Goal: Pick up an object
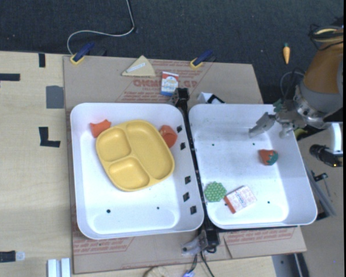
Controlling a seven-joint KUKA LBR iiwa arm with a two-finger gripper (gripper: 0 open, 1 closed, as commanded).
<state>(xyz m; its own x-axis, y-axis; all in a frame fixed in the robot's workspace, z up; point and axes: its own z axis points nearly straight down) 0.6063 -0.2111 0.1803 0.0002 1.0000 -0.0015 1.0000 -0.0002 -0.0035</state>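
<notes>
In the left bin (83,172): a yellow divided plate (134,154) lies tilted across it, an orange piece (100,126) near its upper left edge and a red-orange piece (169,135) touching its right edge.
Right bin (303,172): a green dotted disc (215,191) and a small red-and-white packet (240,199) sit near the front; a small red-and-teal object (268,157) lies alone toward the right wall.
Best target: the red-and-teal object, judged easiest, being nearest the gripper and well apart from its neighbours.
Approach advice: come straight down over it, fingers straddling it, staying off the wall.
Gripper (271,123): spread open, holding nothing, above the bin's upper right.
Arm pose: reaching in from the right, wrist angled down and leftward.
</notes>
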